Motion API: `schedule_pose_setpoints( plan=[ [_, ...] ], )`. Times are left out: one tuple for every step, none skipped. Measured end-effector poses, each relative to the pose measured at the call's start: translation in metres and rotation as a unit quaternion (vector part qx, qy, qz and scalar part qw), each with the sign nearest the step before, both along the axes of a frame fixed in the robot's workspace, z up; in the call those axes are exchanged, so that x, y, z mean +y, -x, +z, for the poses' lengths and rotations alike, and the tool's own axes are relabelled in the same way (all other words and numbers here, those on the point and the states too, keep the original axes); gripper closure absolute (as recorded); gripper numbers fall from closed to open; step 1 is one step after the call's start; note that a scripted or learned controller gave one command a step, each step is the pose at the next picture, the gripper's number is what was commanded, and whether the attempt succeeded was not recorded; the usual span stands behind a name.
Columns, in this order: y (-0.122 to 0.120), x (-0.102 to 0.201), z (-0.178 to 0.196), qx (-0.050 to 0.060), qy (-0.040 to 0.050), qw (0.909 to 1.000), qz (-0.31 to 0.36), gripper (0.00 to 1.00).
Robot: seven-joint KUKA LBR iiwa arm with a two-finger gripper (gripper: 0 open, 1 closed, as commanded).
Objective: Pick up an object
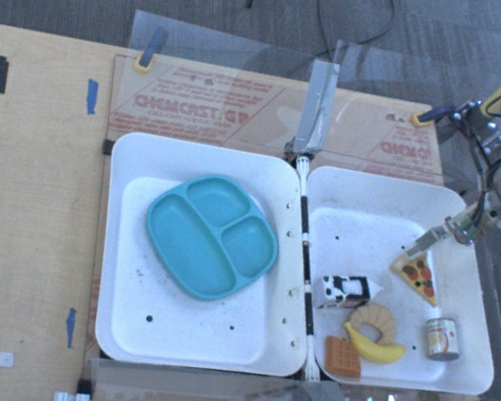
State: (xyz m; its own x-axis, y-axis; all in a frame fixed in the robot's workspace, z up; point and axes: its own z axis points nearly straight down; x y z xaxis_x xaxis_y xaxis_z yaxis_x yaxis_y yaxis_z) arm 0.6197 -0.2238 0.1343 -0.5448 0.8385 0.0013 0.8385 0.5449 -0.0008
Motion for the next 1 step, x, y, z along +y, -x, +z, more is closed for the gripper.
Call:
schedule_pose_setpoints(
  plan=[
    [0.0343,-0.0005,-0.0424,-0.001,0.0003,0.9992,-0.039,0.00]
  ],
)
